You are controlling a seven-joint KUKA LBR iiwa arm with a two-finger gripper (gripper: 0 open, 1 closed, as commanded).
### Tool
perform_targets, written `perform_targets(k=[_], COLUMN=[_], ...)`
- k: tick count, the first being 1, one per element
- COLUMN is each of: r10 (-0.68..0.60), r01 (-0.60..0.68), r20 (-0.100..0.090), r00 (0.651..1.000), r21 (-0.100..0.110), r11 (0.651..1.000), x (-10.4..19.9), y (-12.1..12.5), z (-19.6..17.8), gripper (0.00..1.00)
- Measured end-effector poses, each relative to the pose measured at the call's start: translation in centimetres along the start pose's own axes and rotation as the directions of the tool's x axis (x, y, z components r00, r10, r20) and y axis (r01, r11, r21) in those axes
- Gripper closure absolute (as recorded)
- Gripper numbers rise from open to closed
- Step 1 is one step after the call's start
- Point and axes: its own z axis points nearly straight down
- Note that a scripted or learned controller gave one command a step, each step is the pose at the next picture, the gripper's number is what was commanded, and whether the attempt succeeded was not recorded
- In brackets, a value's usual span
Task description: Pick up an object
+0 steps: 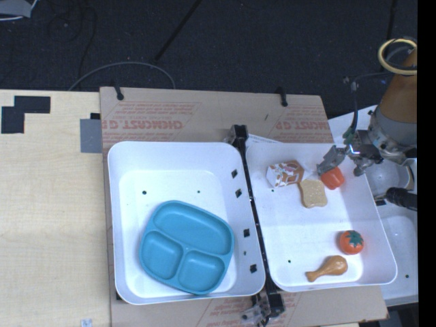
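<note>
**Gripper low at the right bin's far edge, beside a small red-orange piece**

The gripper hangs over the far right part of the right bin, and a small red-orange piece sits right at its tip. Whether that piece is pinched or merely touched cannot be told, and neither can how the tool is set. It looks like a toy food item: probably light, hard plastic, smooth and rounded, so apt to slip unless taken across its widest part.

Just beside it lie a slice of toy bread and a brown-and-white pastry. Nearer the front are a tomato and a drumstick, whose thin handle end would offer an easy hold.

The left bin holds a blue divided plate.

The cardboard under the bins carries printing, reversed and upside down, not surely readable.
</note>
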Motion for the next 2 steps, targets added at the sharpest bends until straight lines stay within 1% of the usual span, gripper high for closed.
perform_targets(k=[1,2], r10=[0.0,0.0], r01=[0.0,0.0], r20=[-0.001,-0.001], r00=[1.0,1.0], r21=[0.005,0.003], r11=[1.0,1.0], x=[0.6,0.7], y=[-0.1,-0.1], z=[6.2,11.4], gripper=[0.0,0.0])
